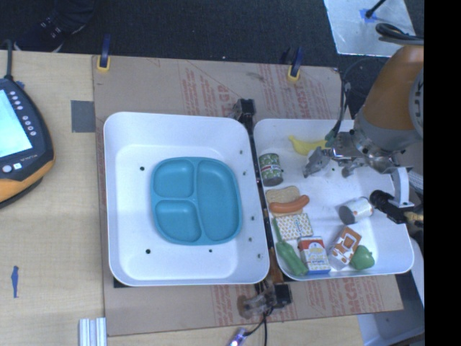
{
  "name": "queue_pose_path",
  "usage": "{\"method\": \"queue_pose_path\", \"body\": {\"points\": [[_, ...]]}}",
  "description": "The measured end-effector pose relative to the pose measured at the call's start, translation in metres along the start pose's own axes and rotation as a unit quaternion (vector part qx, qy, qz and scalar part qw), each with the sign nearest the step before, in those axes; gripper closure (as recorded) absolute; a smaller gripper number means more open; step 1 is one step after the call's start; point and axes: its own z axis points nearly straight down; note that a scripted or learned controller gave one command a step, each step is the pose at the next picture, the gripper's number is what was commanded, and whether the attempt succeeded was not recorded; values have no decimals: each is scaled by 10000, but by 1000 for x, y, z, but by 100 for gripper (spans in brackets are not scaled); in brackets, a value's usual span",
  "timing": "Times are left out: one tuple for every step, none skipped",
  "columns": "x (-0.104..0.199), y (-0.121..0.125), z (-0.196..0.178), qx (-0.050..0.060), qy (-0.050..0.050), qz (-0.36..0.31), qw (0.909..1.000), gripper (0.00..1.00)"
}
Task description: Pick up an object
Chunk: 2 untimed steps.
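Toy groceries scattered across the right bin [403,265]: small can [271,169] at far left, hot dog [288,205] just nearer, yellow banana [305,145] at the far edge, cartons and green vegetables along the near side. Gripper [333,161] low over the bin's far part, beside the banana, fingers spread, grasping nothing. Blue divided plate [196,199] centred in the left bin [144,132].
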Motion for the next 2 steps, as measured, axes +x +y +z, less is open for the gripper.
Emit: {"method": "queue_pose_path", "body": {"points": [[3, -21, 55, -32, -7, -5, 10000, 0], [31, 13, 52, -49, -69, 22, 10000, 0]]}}
